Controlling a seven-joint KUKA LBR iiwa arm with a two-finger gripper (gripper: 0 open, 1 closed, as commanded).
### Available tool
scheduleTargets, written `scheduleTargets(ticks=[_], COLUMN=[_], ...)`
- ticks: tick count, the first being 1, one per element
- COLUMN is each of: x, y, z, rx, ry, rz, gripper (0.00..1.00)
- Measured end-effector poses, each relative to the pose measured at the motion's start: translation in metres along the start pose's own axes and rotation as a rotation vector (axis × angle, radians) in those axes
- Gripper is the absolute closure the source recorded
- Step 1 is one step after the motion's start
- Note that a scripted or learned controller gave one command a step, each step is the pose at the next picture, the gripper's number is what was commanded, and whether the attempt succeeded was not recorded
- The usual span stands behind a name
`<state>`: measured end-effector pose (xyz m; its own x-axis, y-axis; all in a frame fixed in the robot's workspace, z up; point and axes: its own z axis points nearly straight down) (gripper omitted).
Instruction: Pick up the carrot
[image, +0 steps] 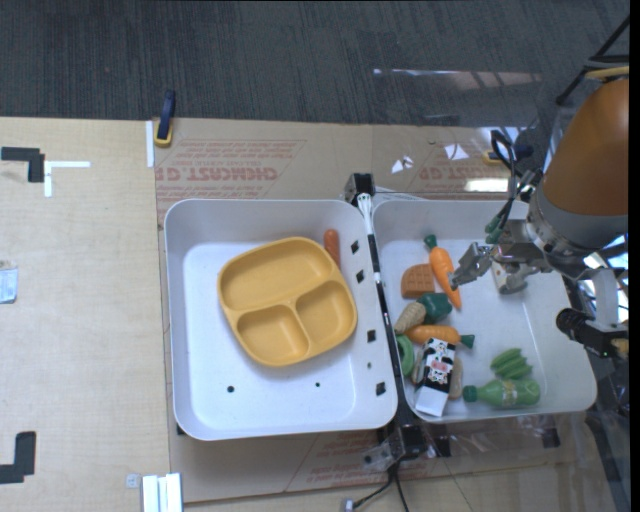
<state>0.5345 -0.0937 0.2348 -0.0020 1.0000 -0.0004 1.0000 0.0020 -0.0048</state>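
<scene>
An orange carrot (443, 273) with a green top lies tilted in the right bin (560, 330), near its back left. A second carrot (436, 335) lies crosswise a little nearer the front. My gripper (490, 270) hangs over the right bin just right of the upper carrot. It is open, its left finger (468, 267) close to the carrot's side, and nothing sits between the fingers.
Around the carrots lie an orange slice (416, 281), a dark green piece (435, 305), a tan potato (410, 318), a milk carton (436, 366), a green bottle (500, 393) and a green vegetable (511, 362). The left bin (190, 330) holds a yellow divided plate (288, 300) and a small red-orange item (331, 242).
</scene>
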Motion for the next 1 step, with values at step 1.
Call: scheduleTargets(ticks=[1], x=[-0.0236], y=[0.0521], z=[0.1123], rx=[0.000], ry=[0.000], rz=[-0.012], gripper=[0.00])
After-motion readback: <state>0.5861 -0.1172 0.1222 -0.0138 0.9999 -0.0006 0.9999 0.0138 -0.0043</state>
